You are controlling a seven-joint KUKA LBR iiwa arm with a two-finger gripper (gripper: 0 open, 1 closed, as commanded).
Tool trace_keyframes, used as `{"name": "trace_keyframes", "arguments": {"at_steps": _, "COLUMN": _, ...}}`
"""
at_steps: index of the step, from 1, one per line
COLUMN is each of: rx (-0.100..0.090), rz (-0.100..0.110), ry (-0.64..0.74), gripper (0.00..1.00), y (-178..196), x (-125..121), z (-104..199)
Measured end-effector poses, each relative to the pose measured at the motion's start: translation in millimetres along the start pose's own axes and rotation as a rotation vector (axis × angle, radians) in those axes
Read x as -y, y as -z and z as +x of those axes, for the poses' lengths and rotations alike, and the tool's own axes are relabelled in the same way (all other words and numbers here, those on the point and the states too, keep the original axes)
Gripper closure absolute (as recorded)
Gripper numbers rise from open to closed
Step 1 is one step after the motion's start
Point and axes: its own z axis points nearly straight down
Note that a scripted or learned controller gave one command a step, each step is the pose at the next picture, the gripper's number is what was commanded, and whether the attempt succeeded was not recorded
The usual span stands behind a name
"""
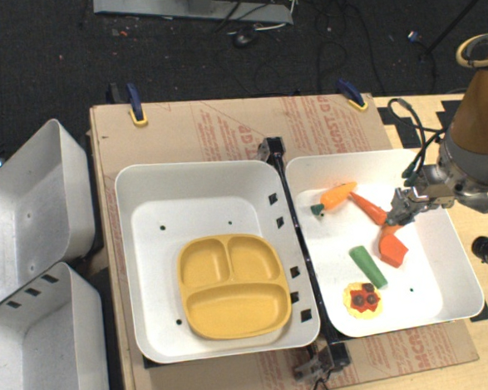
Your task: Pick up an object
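Observation:
The right bin [451, 300] holds several toys. An orange carrot with a green tip [336, 197] lies near its back left. An orange-red piece with a thin stem [366, 205] and a blocky end [393, 249] runs diagonally through the middle. In front of it are a green stick [368, 266] and a small yellow pizza slice with red and dark toppings [363, 299]. My gripper [401, 210] reaches in from the right and hovers low over the orange-red piece, between its stem and blocky end. Its dark tips hide that part of the piece.
The left bin [144, 197] holds a yellow divided plate [233, 285]. A black divider [292, 228] separates the two bins. Two spare white bins [31, 246] stand off the bench at the left. Cables trail from the arm at the right.

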Motion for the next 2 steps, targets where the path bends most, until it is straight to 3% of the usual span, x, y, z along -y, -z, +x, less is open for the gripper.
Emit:
{"name": "trace_keyframes", "arguments": {"at_steps": 1, "rx": -0.003, "rz": 0.007, "ry": 0.005, "gripper": 1.00, "y": -11.6, "x": -12.7, "z": 57.9}}
{"name": "trace_keyframes", "arguments": {"at_steps": 2, "rx": -0.004, "rz": 0.008, "ry": 0.004, "gripper": 1.00, "y": -24.1, "x": -9.3, "z": 112.6}}
